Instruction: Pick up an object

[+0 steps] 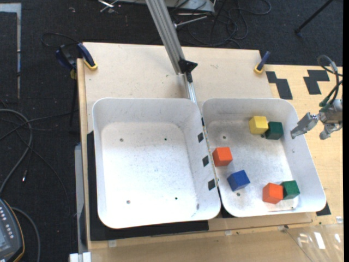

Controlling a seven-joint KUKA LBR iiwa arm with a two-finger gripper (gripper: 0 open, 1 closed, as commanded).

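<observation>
Poised at the right bin's (305,162) edge, claw (303,125) seemingly parted with nothing between its tips, nearest the touching yellow (258,125) and green (274,130) blocks, likely the handiest pick, with other blocks scattered well apart below.

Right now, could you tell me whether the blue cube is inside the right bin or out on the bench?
Inside. The blue cube rests on the floor of the right bin, within its white walls, below the orange cube.
</observation>
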